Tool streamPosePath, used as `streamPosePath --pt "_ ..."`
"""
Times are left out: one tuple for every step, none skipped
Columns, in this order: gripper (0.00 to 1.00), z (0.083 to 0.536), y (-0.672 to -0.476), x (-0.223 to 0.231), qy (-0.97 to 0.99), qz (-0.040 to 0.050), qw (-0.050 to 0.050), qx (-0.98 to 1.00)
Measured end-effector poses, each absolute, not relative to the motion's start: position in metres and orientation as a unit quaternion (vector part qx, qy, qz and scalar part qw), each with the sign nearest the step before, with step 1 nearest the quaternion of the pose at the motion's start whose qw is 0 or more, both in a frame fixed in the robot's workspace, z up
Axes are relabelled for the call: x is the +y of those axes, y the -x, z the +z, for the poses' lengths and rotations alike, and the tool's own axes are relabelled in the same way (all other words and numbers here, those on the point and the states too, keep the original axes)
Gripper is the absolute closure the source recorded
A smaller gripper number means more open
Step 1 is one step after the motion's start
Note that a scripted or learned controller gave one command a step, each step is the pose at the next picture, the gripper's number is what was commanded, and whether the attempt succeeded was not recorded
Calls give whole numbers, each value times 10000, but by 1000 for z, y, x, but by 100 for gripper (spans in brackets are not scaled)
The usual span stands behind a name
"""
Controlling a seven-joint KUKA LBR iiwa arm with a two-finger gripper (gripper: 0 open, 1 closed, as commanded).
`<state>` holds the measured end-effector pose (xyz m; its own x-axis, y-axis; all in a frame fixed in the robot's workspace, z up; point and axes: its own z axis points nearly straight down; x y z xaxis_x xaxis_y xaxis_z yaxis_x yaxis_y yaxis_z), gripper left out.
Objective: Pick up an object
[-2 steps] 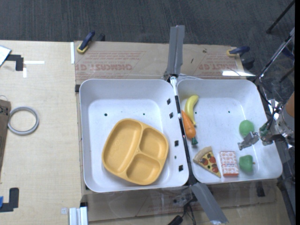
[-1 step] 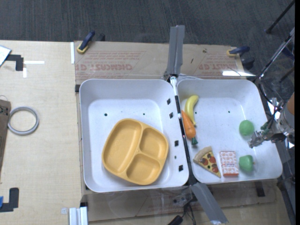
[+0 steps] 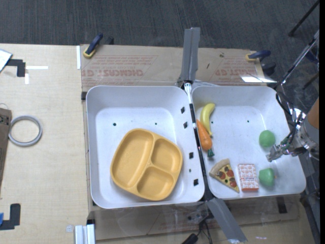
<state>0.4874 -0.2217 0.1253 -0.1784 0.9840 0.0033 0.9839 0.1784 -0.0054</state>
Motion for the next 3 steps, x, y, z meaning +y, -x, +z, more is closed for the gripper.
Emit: streamPosePath --pt "100 89 -478 -186 5603 1 11 -8283" --pt "100 89 -496 -160 4918 2 10 -8707" --pt "100 155 -535 -107 5890 13 13 -8082"
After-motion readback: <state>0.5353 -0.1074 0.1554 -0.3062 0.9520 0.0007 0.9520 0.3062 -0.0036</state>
